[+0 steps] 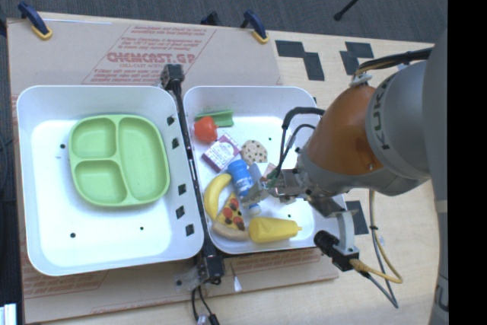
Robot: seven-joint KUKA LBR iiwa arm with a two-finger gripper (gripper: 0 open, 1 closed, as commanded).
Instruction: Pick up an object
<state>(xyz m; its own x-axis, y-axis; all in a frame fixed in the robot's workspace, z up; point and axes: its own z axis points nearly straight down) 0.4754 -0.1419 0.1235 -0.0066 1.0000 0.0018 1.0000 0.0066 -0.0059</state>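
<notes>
The right bin (300, 101) holds the loose objects. A red tomato (205, 129) lies beside a green piece (221, 118) at the back. A purple packet (219, 154) and a speckled cookie (255, 151) sit mid-bin. A blue bottle (242, 180) lies tilted next to a banana (215, 194), a pizza slice (231, 218) and a yellow fruit (272, 229) at the front. My gripper (268, 183) is low in this bin, just right of the blue bottle, under the orange wrist band (342, 137). The arm hides the bin's right part.
The left bin (46, 240) carries a green three-compartment plate (119, 160). A black divider clamp (183, 164) runs between the bins. Cardboard (144, 49) lies behind them, with blue clips (256, 27) at its edge. Cables (377, 255) hang off the arm at front right.
</notes>
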